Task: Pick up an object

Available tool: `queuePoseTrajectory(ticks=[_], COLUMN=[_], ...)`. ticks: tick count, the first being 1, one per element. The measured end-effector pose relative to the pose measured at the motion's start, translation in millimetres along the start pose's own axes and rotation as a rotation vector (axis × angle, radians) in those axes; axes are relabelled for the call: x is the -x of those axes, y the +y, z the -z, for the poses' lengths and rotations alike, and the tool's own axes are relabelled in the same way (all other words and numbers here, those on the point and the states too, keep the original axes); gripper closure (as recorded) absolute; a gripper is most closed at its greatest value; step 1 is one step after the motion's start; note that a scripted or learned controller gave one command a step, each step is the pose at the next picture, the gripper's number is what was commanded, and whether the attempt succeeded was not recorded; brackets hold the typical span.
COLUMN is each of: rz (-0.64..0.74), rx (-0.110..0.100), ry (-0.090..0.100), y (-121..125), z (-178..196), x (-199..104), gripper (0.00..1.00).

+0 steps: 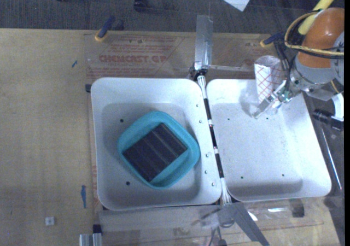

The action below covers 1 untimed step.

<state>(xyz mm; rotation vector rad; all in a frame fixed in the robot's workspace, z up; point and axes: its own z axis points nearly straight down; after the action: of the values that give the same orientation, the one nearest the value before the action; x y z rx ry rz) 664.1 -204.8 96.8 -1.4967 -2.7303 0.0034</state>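
Underneath, wooden bench point(44, 130) bears two white bins point(104, 97); dark carpet point(33, 10) beyond.

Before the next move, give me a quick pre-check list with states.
1. Gripper over a bin: ok, it sits above the far corner of the right bin.
2. Object between the fingers: cannot tell; a white cup with a red grid pattern is right at the gripper, but the grip is blurred.
3. Cup upright: not ok, it looks tilted.
4. Other target located: ok, the teal container with a dark ridged insert lies in the left bin.
5. Arm apart from the divider between bins: ok.
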Motion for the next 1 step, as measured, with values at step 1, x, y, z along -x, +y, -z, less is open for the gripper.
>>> queuePoseTrajectory(ticks=[1], rz=[-0.011], rx=[0.016], ry=[-0.025], y=[-29.1], z=[-5.7], x=[-22.6], gripper=[1.0])
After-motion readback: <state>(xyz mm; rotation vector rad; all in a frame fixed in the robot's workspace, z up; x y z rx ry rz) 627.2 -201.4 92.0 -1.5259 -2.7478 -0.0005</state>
